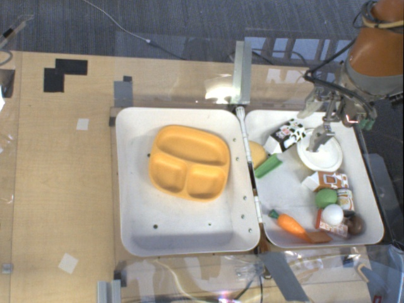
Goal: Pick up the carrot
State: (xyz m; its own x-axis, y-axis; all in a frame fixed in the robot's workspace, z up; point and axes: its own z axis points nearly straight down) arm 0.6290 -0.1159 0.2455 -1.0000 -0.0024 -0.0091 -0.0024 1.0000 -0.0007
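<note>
The carrot [291, 224], orange with a small green top, lies on the floor of the right bin [372, 232] near its front left corner, top pointing left. My gripper [323, 126] hangs over the back of that bin, above a round white dish [320, 156]. It is well apart from the carrot, which sits toward the front. Nothing shows in its grasp.
Around the carrot lie a brown stick [319, 237], a white egg [331, 216], a green ball [326, 197], a small carton [334, 182] and a dark ball [356, 223]. A cow-patterned box [289, 134] and a green tube [268, 166] are further back. The left bin [132, 219] holds a yellow divided tray [188, 163].
</note>
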